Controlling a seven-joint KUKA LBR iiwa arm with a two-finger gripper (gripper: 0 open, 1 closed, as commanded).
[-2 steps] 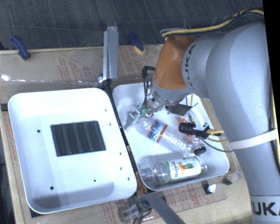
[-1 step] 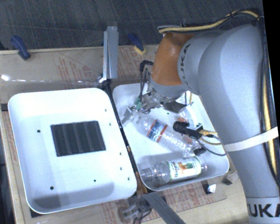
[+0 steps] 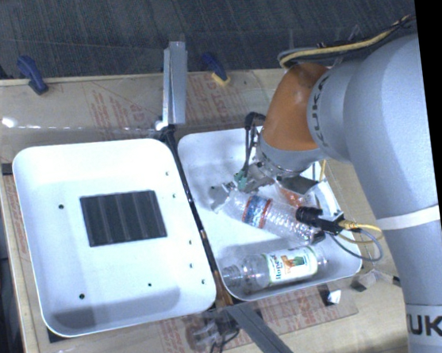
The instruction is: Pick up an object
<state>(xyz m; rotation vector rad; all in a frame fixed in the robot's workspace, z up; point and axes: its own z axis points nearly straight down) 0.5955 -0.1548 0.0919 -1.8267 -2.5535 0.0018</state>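
The gripper (image 3: 241,179) sits low in the right bin (image 3: 203,162), at the neck of a crumpled clear bottle (image 3: 261,211); whether its jaws grip anything cannot be told. Nothing looks lifted yet.

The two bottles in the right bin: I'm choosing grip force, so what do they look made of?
Both look like thin clear plastic. The labelled bottle shows glossy highlights; the smaller bottle looks see-through and ribbed, probably crushable.
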